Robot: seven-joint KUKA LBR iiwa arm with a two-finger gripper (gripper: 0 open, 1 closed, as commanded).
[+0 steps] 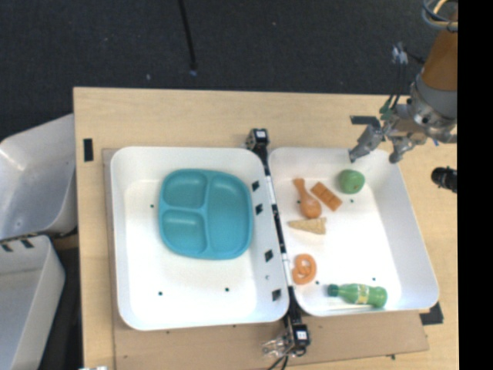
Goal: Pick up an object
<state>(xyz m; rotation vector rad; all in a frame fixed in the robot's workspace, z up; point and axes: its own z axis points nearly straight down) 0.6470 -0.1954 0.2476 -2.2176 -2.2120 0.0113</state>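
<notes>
gripper [379, 149] open above right bin [408, 230], green ball [351, 180] just below, possibly clear

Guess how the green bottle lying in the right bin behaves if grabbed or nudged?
The green bottle lies on its side near the right bin's front wall, so a nudge would probably roll it. It looks like smooth plastic, possibly slippery, and likely light and stiff.

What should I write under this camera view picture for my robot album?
Robot gripper open above the right bin of toy food, near a green ball; teal plate in the left bin.
</notes>
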